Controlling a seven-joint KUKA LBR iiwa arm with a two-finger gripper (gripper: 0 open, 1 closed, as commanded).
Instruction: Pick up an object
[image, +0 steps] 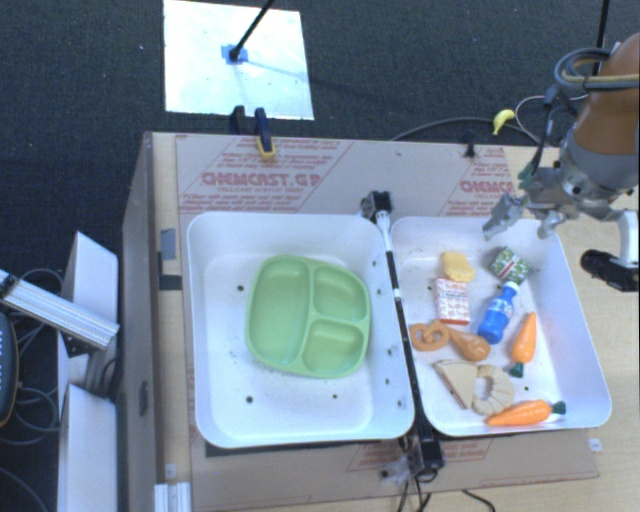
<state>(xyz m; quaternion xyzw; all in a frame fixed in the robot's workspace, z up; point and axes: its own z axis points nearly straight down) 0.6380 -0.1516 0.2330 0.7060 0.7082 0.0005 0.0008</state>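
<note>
Dark carpet floor, bench (300, 165) topped with a clear sheet printed "CHEMCAST GP" in red. End effector (522, 214) hangs over the right bin's (590, 370) far rim, fingers spread, nothing between them. Just below it: small green-white packet (509, 264), yellow piece (458, 266), red-white carton (453, 300) with unreadable print, blue bottle (496, 312) with white cap. Nearer edge: pretzel (429, 335), two orange carrots (524, 338), tan wedge and ring shapes (480, 386). Left bin (215, 400) holds a light green three-compartment plastic plate (306, 315).
</note>
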